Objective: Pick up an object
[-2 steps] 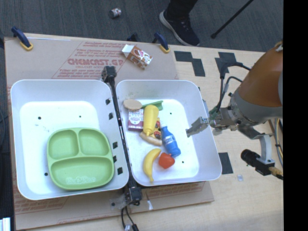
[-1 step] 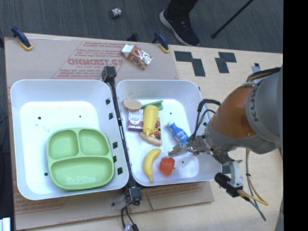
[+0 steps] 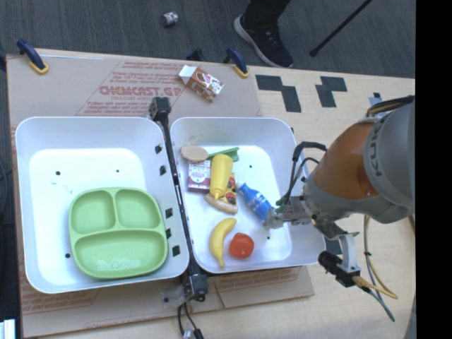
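Approach step, by the look of it: hand (image 3: pixel 277 217) down inside the right bin (image 3: pixel 282 129), at the lower end of the blue bottle (image 3: pixel 254 200). Open or closed, impossible to tell from above. Bottle lying tilted, just right of the yellow mustard bottle (image 3: pixel 221 174), above the tomato (image 3: pixel 241 246) and banana (image 3: pixel 221 240). Not lifted yet. Next, likely: settle squarely over the blue bottle, close, raise straight up, clear of the tomato.

Arm (image 3: pixel 381 168) cut off at right, shoe (image 3: pixel 265 37) (half-seen) cropped above
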Robot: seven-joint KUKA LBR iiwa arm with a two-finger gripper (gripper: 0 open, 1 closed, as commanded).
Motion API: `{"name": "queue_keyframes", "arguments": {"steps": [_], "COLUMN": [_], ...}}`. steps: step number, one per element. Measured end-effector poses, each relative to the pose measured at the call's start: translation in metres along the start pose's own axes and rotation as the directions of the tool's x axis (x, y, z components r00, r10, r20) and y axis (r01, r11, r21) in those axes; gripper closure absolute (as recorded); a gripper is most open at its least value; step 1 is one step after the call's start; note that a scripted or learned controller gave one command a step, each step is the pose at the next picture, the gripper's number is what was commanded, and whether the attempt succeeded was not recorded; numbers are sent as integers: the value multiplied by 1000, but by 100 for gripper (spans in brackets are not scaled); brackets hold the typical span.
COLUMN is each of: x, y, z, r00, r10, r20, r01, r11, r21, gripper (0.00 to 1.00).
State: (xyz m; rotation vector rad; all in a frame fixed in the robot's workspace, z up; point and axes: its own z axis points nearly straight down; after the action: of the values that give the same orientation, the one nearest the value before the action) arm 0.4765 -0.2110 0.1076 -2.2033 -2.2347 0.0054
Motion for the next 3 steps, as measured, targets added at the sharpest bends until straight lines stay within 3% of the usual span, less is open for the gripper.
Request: {"name": "queue_keyframes", "arguments": {"steps": [1,2,3], "x": [-1,-1,7], "y": [0,0,4], "z": [-121,-152,-137], "r00": [1000,1000,1000], "r10": [9,8,7], "r20": [2,2,0], "r01": [-9,-8,-7], "r11": [1000,1000,1000], "r21": [-7,-7,-2], "gripper": [100,100,100]}}
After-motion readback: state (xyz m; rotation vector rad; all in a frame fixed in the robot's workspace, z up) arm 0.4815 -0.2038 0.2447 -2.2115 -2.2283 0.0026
